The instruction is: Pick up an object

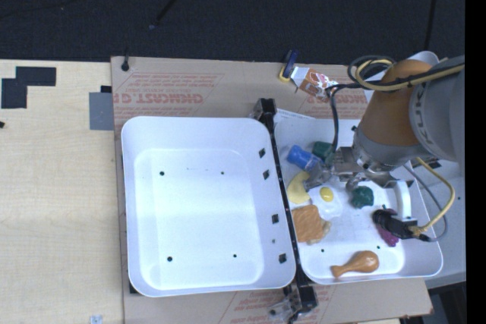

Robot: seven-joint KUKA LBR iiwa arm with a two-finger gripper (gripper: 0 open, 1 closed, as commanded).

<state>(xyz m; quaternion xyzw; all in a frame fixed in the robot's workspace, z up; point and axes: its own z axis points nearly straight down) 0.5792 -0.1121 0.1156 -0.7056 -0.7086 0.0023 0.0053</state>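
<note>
The gripper [343,172] hangs low over the right bin [425,266], above a yellow piece [326,195] and beside a blue cylinder [301,157]; its grip I cannot tell. A tan drumstick [355,264] lies nearer the front. Red print on the cardboard [190,87] reads reversed, illegible.

The grey arm [437,114] enters from three o'clock (orange band uppermost), its gripper [339,171] angled down, seemingly toward nine o'clock.
</note>
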